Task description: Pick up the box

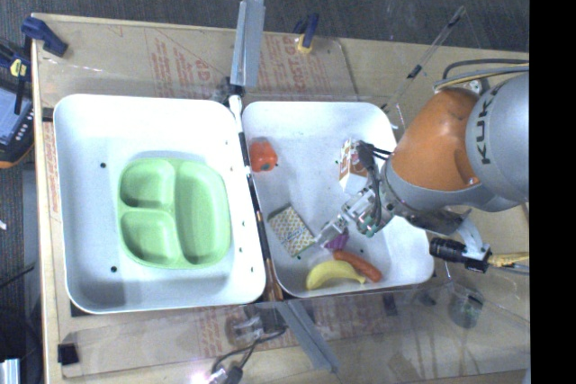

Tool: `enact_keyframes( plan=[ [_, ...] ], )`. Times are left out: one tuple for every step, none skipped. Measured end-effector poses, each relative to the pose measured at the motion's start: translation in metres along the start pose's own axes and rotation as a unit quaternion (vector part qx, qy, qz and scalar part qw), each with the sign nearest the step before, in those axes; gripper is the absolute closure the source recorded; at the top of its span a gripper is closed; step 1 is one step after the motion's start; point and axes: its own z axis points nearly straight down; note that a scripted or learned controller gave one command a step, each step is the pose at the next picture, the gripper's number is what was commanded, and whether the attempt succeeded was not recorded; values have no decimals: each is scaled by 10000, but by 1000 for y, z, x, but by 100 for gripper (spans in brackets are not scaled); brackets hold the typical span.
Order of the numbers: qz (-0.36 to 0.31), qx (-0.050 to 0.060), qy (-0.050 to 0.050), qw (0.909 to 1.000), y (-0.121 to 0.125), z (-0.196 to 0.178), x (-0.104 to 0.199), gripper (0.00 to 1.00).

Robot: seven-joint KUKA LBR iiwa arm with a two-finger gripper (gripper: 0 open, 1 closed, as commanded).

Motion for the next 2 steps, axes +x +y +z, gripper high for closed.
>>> enact_keyframes(
  plan=[
    [256, -30, -37, 9997, -2, 26, -9, 0],
    [1427, -13, -19, 9898, 15, 31, -29, 0]
  ],
)
